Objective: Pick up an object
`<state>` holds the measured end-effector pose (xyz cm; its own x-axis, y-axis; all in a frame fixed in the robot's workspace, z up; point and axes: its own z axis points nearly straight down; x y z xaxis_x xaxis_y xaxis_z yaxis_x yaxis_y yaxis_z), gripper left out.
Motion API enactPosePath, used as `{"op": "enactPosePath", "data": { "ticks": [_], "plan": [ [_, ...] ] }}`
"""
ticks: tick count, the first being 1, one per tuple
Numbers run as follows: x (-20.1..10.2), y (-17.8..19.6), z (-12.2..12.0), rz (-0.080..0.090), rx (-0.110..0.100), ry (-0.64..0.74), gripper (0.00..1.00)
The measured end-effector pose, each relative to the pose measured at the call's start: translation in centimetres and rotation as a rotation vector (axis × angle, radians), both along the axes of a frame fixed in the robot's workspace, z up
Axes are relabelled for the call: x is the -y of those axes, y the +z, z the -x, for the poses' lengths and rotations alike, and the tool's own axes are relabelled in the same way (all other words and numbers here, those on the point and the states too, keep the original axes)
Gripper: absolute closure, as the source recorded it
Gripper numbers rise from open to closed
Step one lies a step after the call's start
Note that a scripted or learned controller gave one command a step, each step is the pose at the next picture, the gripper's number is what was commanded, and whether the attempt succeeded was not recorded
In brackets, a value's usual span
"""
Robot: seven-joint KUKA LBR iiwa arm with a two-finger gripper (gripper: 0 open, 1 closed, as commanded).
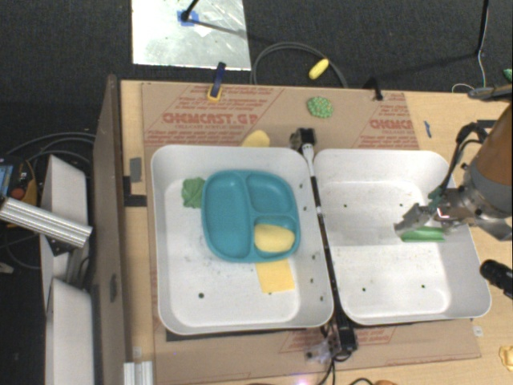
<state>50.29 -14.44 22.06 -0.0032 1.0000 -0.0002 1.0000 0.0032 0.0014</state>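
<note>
Camera view from above, both bins on the desk [377, 115]. My fingers [422, 217] hang low in the right bin [385, 291], toward its right side, reaching in from the arm [493, 179] at the right edge. The green object [422, 234], a slim stick-like piece, lies on the bin floor directly under and just in front of my fingertips, its long axis running roughly left to right, nearly parallel to the bin's near rim. Whether my fingers are spread or closed around it cannot be told from here: the tips and the green piece overlap, and no clear gap or clamp is visible. I judge that the grasp turns on closing across the short width of the piece, so the fingers should straddle its long axis. Open floor lies to the left and toward the near rim of the right bin; the right wall is close behind the wrist. The left bin [172, 295] holds a teal divided plate [232, 215] carrying a yellow rounded item [273, 237], with a yellow flat slice [276, 277] below the plate and a green leafy piece [192, 191] at its left, all well apart from my fingers.
</note>
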Motion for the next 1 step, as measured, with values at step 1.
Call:
{"op": "enactPosePath", "data": {
  "ticks": [1],
  "plan": [
    [4.26, -14.28, -2.77, 0.002, -0.002, -0.004, 0.00]
  ]
}}
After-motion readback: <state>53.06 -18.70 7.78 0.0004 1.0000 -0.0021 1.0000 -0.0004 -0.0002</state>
